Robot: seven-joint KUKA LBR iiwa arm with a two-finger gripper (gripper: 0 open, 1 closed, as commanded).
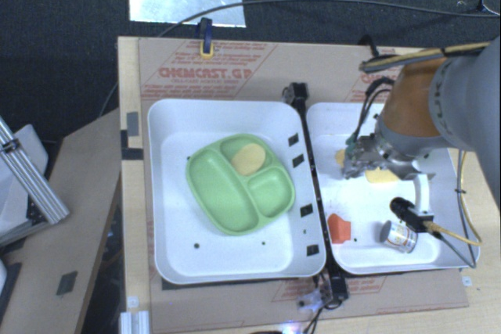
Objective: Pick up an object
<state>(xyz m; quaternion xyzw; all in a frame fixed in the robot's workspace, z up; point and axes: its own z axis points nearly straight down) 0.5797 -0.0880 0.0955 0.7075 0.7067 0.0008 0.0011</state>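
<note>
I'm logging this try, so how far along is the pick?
Done: the hand is low in the right bin, right beside a yellow piece. In hand: nothing is visibly lifted, and whether it grips that piece cannot be told. Left: a clear grasp and a lift. The orange piece lies apart on the bin floor.

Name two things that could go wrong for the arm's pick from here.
The gripper is down beside the pale yellow piece in the right bin, not clearly over it, so it may nudge it aside. The orange piece lies near the bin's inner wall, likely awkward to grasp.
</note>
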